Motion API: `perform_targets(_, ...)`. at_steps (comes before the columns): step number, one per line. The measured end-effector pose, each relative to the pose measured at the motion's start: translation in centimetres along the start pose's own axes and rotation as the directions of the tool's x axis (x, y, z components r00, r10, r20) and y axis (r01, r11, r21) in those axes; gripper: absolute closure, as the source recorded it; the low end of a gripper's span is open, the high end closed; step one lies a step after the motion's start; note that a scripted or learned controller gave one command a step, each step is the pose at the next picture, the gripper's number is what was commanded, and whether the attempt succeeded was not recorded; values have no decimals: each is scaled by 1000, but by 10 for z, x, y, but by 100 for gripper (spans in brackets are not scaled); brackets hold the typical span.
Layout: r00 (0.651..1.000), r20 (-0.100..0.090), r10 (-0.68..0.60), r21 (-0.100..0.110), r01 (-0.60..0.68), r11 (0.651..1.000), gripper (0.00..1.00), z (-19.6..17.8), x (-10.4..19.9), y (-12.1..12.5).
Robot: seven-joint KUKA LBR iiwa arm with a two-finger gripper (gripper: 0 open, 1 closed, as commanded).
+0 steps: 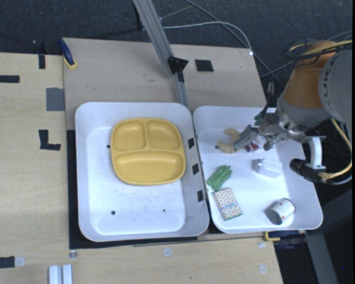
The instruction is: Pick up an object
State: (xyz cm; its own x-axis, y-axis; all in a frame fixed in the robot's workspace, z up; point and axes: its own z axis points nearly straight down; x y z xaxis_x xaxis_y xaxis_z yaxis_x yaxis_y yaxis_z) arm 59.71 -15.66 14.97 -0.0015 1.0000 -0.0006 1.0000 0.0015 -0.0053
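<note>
My gripper [248,141] hangs low over the back of the right bin [305,197], reaching in from the right. Just left of it lies a small tan object [228,141], very close to the gripper's tip; whether they touch is unclear. A white block [267,168] lies just below the gripper. A green object [219,177] and a patterned flat box [228,204] sit near the bin's left wall. A white cup [280,210] lies on its side at the front right.
The left bin [94,218] holds a yellow divided plate [148,151]. A metal pole [160,34] slants up from between the bins at the back. Cables [319,170] loop beside the arm at the right bin's right edge.
</note>
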Motion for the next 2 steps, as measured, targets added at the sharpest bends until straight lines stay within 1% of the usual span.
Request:
perform_targets(1,1000,0,0,0,0,1000,0,44,2,0)
perform_targets(2,1000,2,0,-6,0,1000,0,64,2,0)
